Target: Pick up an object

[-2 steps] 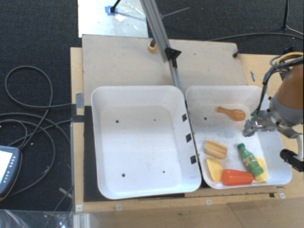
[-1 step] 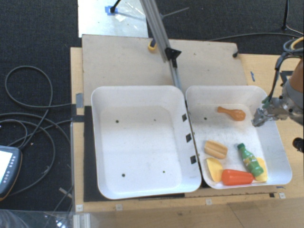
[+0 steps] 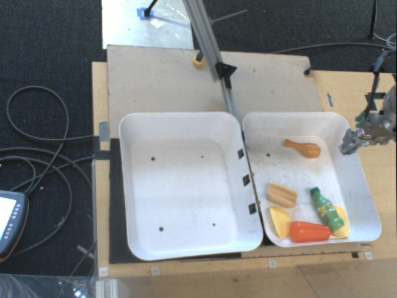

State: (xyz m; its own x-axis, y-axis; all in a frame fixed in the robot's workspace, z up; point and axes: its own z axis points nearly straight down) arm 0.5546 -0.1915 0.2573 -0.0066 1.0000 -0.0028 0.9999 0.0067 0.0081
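Observation:
The right bin [image 3: 353, 166] holds several toy foods. A brown drumstick [image 3: 303, 148] lies near its back. A hot-dog bun [image 3: 281, 195] sits at mid left, with a yellow wedge [image 3: 279, 221] in front of it. A red-orange pepper [image 3: 309, 231] lies along the front wall, and a green bottle [image 3: 327, 211] rests slantwise beside it on a yellow piece. My gripper [image 3: 355, 140] hangs at the bin's right rim, to the right of the drumstick and apart from every object, with nothing seen in it.
The left bin [image 3: 133, 166] stands beside the right one, sharing a middle wall with black clips. A grey pole [image 3: 208, 39] slants down from the top toward the bins' back junction. Cables lie on the dark floor at left.

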